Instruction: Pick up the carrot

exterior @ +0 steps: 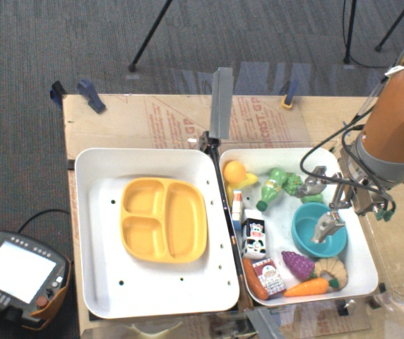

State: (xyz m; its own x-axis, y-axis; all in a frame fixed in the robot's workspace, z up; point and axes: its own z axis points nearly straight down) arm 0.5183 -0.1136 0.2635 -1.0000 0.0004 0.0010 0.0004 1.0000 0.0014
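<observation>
The carrot (306, 287) lies along the near wall of the right bin (366, 249), just beside a purple grape bunch (298, 265) and a red carton (268, 277). The gripper (327, 226) hangs over a teal bowl (308, 233), well apart from the carrot; whether it is open cannot be told. A yellow divided plate (164, 218) sits in the left bin (96, 189)

Arm (389, 129): broad orange band above grey wrist ring. Black cables loop off wrist at 9 o'clock. Metallic silver gripper (327, 226), small green bits at 3 o'clock.
</observation>
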